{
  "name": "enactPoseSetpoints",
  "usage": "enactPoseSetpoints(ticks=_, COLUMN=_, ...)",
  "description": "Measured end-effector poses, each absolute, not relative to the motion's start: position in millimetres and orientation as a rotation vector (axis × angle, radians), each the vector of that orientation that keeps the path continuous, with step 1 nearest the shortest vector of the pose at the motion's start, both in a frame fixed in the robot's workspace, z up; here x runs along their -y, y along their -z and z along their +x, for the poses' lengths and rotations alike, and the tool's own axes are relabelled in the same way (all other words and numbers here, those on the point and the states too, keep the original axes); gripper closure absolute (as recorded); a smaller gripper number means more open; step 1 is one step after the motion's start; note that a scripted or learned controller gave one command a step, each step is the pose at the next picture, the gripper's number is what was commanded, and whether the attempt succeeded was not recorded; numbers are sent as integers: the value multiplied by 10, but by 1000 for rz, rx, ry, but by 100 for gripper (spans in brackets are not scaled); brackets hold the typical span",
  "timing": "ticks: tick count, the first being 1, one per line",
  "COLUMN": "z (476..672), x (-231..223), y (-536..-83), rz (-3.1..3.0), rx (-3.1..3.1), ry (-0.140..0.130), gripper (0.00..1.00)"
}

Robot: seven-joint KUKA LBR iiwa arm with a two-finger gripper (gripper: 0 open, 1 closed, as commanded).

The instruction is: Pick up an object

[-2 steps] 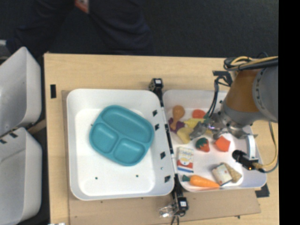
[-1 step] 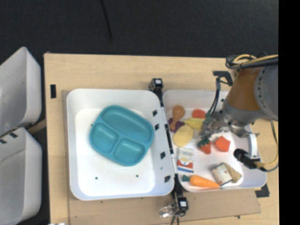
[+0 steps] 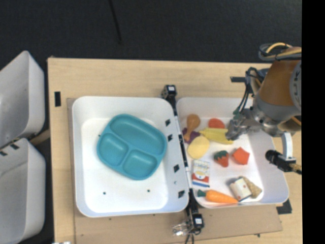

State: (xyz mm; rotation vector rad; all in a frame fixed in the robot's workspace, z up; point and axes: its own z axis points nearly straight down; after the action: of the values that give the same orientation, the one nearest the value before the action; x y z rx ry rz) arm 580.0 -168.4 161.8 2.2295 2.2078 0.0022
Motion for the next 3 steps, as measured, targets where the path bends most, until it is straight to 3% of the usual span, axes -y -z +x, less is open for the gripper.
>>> enactPoseSetpoints(ticks=1, z=5828, x=1795, y=-2194, rz=2227, rx=-2208, ry=-3, gripper=100)
enactPoseSetpoints(ticks=2, z=5835, x=1809, y=-2410, rz=2224, rx=-2217, ry=-1, gripper=100)
enactPoseSetpoints(ticks=3, z=5781, x=1265, y=-2304, rz=2217, rx=-2228, ry=2, gripper=100)
